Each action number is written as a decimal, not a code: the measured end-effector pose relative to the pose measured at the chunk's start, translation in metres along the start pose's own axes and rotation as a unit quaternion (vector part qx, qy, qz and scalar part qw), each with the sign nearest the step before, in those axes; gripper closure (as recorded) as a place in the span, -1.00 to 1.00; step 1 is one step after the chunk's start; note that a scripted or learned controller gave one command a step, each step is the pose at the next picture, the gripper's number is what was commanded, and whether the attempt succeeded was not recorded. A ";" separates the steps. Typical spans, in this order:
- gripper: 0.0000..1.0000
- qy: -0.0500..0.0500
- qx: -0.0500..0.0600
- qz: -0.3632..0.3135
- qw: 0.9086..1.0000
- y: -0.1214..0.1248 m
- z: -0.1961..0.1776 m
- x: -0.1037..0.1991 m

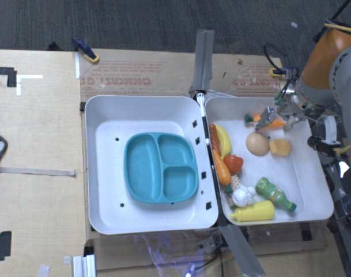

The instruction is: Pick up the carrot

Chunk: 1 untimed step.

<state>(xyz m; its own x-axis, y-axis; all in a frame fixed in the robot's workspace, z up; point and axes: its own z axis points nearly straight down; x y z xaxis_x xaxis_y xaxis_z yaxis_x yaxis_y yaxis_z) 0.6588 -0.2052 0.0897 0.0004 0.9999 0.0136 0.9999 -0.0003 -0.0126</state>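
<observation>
Carrot [256, 120] is logged in the far part of the right bin [313, 209], near the back wall. It is taken to be the small orange piece with a green tuft. Its long axis runs roughly left to right in the camera view, tuft toward the divider and orange body toward the arm.

Gripper [271, 118] is placed at the body end of the carrot, touching or just above it; which of the two cannot be told. Whether the jaws are spread or pressed together cannot be told either, as the tip is small and cluttered by cables. No grasp is recorded.

A tan ball [257, 143] and an orange block [280, 148] lie just on the near side of the carrot, apart from it.

A longer orange piece [221, 168] lies along the divider, well apart from the gripper; it is noted as a possible confusion.

Judgement: the closing line should be set across the left-right axis, with the descent kept clear of the ball.
</observation>
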 end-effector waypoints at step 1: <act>-1.00 0.001 0.003 0.055 0.998 -0.001 0.000 -0.003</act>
<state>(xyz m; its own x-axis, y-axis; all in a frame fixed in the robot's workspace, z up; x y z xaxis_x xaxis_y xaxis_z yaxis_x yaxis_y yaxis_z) 0.6577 -0.2077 0.0894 0.1105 0.9938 0.0138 0.9937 -0.1102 -0.0208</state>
